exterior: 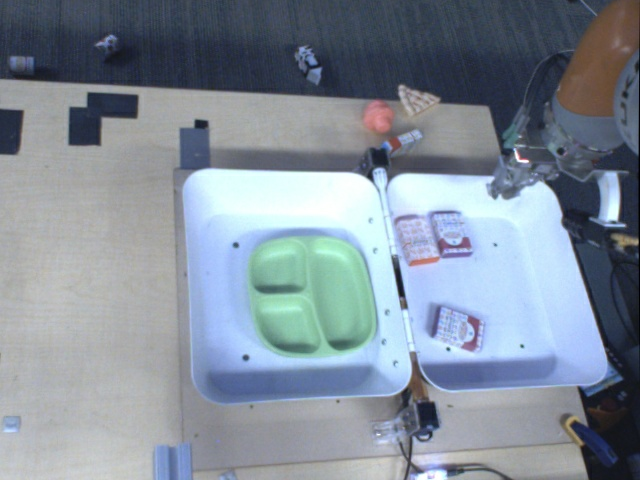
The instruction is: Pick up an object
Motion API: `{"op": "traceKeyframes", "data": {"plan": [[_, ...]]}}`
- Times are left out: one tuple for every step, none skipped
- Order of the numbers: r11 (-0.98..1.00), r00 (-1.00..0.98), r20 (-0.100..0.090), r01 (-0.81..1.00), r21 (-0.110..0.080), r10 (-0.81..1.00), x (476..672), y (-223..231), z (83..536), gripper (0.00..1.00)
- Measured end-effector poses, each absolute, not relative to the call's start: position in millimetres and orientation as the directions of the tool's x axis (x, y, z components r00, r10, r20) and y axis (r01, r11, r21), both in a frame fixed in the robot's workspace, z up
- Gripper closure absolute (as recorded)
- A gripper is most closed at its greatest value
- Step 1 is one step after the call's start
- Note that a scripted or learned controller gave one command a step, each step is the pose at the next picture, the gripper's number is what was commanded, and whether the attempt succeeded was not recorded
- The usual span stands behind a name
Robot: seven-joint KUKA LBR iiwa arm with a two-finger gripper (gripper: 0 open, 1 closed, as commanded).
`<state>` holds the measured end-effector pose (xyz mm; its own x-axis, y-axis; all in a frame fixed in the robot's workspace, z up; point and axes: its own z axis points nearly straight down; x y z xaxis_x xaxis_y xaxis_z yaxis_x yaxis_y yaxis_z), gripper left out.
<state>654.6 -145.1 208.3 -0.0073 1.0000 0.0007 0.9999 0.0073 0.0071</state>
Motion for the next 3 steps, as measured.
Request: {"op": "traceKeyframes", "data": {"plan": [[0.012, -0.012, -0.002, 1.000, 0.010, 1.000, 655.2, -146.1, 219.1, 1.00], [0.019, -0.018, -0.003, 1.000, 0.014, 1.000, 656.5, -145.3, 230.6, 1.00], [0.006, -0.006, 0.002, 1.000, 0.003, 1.000, 610.3, -56.2, 242.1, 1.00]]}}
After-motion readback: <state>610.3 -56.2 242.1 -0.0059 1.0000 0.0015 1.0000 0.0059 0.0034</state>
